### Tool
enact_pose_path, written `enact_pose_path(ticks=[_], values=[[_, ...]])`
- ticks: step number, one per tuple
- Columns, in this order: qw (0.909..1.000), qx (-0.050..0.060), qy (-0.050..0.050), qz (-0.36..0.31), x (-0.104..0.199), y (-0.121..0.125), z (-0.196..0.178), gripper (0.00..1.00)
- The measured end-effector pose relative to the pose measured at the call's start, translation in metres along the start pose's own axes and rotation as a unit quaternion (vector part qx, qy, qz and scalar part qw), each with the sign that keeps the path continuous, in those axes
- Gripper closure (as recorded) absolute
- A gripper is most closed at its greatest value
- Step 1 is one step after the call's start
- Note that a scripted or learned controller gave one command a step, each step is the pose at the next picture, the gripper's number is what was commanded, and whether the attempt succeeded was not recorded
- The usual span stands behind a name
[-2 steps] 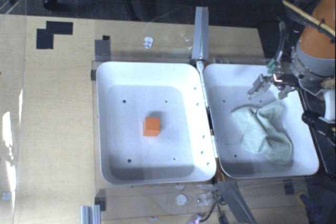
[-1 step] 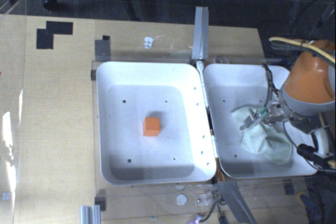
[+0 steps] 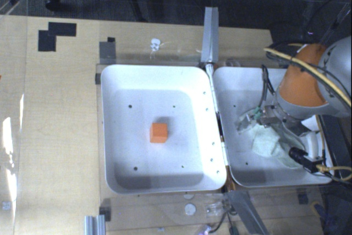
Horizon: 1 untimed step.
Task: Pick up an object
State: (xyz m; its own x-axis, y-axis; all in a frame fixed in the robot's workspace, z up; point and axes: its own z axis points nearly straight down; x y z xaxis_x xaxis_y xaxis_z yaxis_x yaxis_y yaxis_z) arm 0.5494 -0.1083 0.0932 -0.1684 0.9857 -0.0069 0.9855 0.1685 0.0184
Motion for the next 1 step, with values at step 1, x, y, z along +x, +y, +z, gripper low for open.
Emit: enact_pose_path(ticks=[1], values=[[1.0000, -0.005, -0.003, 0.000, -0.0029, 0.0031, -0.0130, 1.00]])
